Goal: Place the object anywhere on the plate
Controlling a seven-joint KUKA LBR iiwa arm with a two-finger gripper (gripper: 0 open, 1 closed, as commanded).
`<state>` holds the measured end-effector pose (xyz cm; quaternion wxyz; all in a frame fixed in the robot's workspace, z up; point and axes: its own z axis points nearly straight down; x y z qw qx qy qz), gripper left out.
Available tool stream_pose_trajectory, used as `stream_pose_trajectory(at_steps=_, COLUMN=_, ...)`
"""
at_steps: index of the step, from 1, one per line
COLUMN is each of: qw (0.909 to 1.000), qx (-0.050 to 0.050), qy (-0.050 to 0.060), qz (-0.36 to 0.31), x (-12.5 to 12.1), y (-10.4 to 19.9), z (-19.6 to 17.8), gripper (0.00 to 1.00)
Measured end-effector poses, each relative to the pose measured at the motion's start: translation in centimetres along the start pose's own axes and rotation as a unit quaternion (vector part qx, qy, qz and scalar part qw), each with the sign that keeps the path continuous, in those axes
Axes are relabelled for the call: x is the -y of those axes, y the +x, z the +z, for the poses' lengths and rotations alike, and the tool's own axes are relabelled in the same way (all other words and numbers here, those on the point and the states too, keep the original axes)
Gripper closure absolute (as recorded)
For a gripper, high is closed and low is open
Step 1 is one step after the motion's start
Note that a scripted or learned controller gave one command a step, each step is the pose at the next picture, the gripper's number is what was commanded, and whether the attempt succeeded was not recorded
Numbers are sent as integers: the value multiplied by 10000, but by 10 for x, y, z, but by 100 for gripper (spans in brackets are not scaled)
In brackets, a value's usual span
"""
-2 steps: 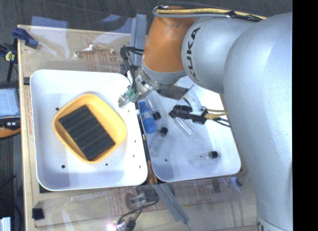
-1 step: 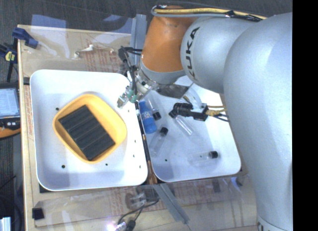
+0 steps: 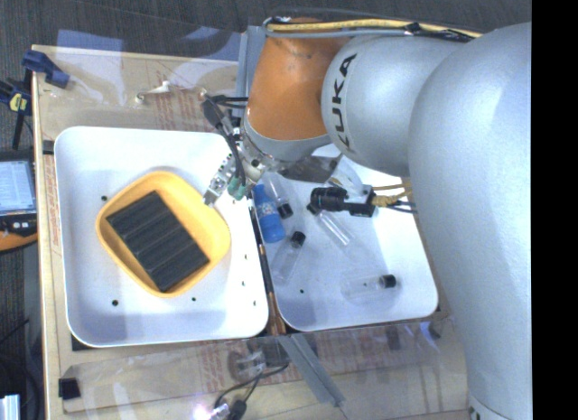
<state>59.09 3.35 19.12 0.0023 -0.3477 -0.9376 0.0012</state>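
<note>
The grey arm [image 3: 424, 102] filled the upper right. The yellow plate [image 3: 208, 228] sat in the left bin [image 3: 81, 165]. The gripper [image 3: 230, 179] hung at mid-frame, grip unreadable, with the blue bottle [image 3: 267, 213] just right, below it.

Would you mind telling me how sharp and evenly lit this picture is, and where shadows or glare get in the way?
Camera view: soft overall, fine detail blurred; the arm shadows the right bin near the blue bottle; the clear vials there are hard to make out; the yellow plate in the left bin is evenly lit.
</note>
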Motion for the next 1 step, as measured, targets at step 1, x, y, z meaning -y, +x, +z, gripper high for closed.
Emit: stream_pose_trajectory(at_steps=1, qw=10000, qx=1, qy=1, qz=-2, x=0, y=0, z=0, gripper=0)
